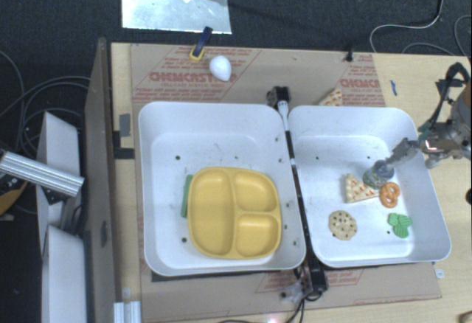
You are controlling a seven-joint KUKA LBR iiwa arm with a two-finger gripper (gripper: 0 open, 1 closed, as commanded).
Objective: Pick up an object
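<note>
While gripper (380,171) hangs low in right bin (324,130) | touching pizza slice (358,189), pretzel (390,194) beside | finger state: cannot tell

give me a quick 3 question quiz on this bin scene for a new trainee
1. True or false: the yellow divided plate lies in the same bin as the cookie.
2. Multiple choice: which item is nearest the gripper? A) the green toy piece B) the pizza slice C) the white egg
3. Fill in: the egg sits outside both bins, on the ____ sheet behind the left bin.

Key
1. False. The plate is in the left bin; the cookie is in the right bin.
2. B. The gripper tip is down beside the pizza slice and the orange pretzel.
3. Cardboard.
</note>
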